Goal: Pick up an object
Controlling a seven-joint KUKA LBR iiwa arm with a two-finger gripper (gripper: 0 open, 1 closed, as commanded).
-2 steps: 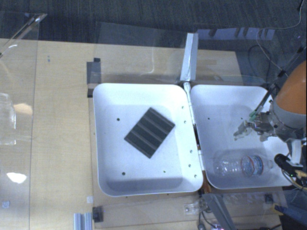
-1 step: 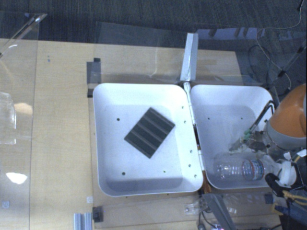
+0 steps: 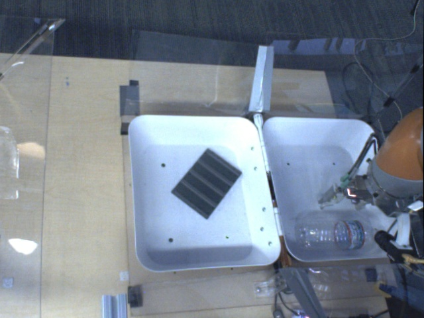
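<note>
Bottle (image 3: 330, 235) hugs right bin's (image 3: 298, 144) front edge, hand (image 3: 336, 194) just behind

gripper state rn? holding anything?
Gripper: cannot tell whether open or shut; nothing seen between it. It sits in the right bin, above the clear bottle.

Wooden bench (image 3: 79, 197); 2 white bins (image 3: 142, 197) side by side

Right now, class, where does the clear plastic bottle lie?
The clear plastic bottle lies on its side in the right bin, near that bin's front edge, just below the gripper.
</note>
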